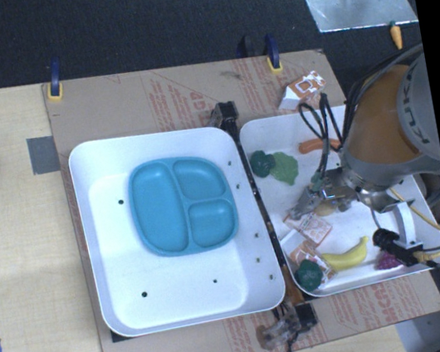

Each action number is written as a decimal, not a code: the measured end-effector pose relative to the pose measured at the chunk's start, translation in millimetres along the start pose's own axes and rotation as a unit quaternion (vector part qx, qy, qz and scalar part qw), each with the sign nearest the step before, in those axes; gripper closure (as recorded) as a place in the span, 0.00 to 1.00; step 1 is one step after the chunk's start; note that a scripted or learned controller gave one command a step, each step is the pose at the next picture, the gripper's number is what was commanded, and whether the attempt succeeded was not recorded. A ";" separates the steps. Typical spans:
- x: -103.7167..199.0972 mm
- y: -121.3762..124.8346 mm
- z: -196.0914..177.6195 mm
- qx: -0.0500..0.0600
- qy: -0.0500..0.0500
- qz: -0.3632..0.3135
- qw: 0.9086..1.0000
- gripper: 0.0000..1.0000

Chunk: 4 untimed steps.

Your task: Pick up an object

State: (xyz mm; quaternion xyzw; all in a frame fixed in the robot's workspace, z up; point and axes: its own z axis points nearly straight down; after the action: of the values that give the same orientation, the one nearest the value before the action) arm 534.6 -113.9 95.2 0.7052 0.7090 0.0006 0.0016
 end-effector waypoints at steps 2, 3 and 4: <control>1.0 0.7 -10.6 0.000 0.001 -0.002 1.000 0.00; 14.5 -14.4 3.7 0.004 0.001 0.000 1.000 0.00; 13.7 -14.5 -6.4 0.005 0.000 -0.002 1.000 1.00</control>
State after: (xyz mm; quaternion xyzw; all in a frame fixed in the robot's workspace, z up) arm 520.1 -100.3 101.5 0.7040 0.7102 -0.0025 -0.0018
